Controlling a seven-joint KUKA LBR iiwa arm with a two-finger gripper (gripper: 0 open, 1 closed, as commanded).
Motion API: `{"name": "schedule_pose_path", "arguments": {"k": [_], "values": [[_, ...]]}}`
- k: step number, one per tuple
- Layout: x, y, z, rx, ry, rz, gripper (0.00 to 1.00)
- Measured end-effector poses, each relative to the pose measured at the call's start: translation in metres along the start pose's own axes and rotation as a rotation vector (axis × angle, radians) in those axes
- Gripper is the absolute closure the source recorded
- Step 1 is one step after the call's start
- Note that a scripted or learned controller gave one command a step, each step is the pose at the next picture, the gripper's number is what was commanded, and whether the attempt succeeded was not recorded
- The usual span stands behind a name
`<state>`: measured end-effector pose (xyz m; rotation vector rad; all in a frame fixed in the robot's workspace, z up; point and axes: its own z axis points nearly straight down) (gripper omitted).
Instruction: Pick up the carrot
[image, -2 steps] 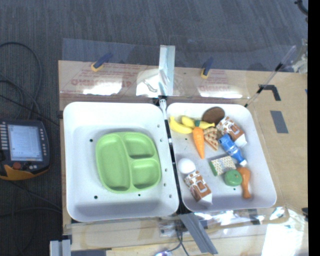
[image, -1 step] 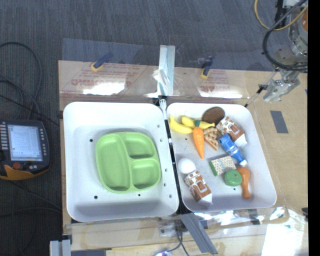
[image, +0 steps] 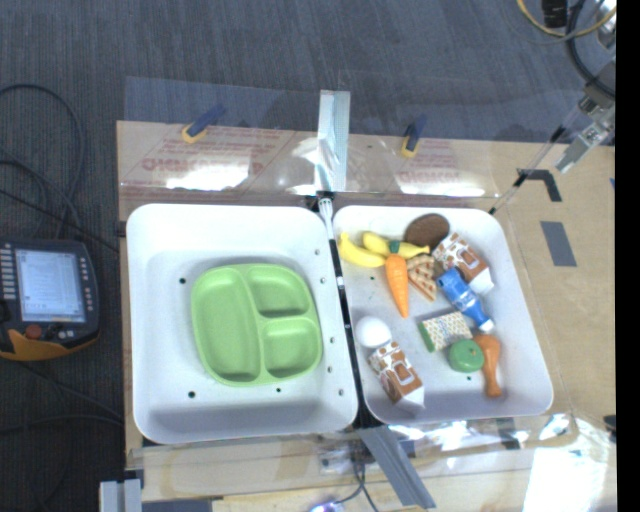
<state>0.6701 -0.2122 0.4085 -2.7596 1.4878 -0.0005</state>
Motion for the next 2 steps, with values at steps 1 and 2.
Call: {"name": "schedule_pose_path", "arguments": {"k": [1, 2], "values": [[-0.003, 0.002, 0.084, -0.006, -0.009, -0.109, 1.00], [-0.001, 0.002, 0.023, -0.003, 0.000, -0.595, 1.00]]}}
